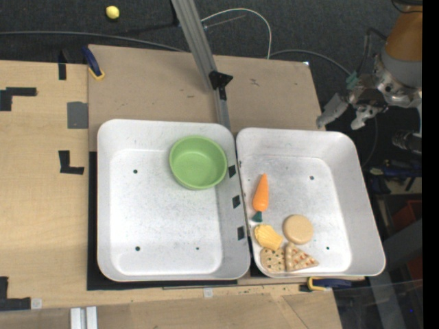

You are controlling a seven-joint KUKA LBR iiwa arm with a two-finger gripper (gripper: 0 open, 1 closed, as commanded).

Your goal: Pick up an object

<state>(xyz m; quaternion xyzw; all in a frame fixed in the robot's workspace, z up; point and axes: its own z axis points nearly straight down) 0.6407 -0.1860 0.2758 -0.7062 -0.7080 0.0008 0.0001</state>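
Bench (41, 184), two unlabelled white bins (116, 204)

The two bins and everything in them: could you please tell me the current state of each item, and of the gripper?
Green bowl: upright, in the left bin, near its far edge.
Carrot: lying flat in the right bin.
Corn: lying flat, beside the round tan piece.
Cracker: flat, at the near edge.
Pizza slice: flat, next to the cracker.
Gripper: above the right bin's far right corner, holding nothing.

One fixed camera — overhead, slanted — views both bins (164, 204).
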